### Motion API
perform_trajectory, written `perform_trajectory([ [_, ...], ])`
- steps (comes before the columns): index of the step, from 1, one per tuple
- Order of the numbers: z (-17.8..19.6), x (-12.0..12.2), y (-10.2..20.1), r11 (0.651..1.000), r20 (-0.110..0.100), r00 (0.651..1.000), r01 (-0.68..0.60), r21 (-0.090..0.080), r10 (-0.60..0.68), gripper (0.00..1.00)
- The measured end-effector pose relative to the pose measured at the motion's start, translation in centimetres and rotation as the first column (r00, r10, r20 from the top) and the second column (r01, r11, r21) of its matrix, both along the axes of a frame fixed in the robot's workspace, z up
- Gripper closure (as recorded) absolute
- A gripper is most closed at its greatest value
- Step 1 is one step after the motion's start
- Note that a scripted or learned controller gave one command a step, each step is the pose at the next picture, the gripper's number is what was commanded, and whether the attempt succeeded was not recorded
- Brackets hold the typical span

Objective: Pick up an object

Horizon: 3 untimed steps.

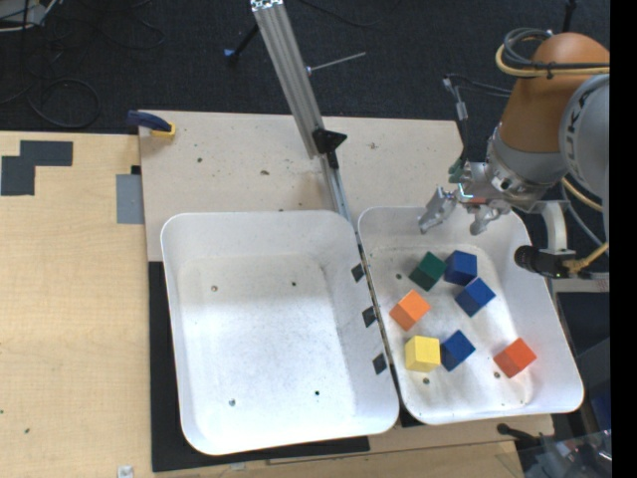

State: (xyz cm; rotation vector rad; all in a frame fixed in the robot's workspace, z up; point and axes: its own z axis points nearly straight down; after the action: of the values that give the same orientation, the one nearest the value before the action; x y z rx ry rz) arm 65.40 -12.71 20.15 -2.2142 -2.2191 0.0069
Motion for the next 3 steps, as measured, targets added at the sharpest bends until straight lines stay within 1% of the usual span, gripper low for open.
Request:
perform_trajectory([
  [1, 0.3, 0.1, 0.0, 1.000, 0.004, 1.000, -0.002, -0.002, 0.002, 0.00],
  [2, -5.0, -0.2, -0.9, 1.000, -0.001, 1.000, 0.001, -0.001, -0.001, 0.00],
  [3, -8.1, -0.3, -1.2, 1.000, 0.025, 1.000, 0.000, -0.007, 0.000, 0.00],
])
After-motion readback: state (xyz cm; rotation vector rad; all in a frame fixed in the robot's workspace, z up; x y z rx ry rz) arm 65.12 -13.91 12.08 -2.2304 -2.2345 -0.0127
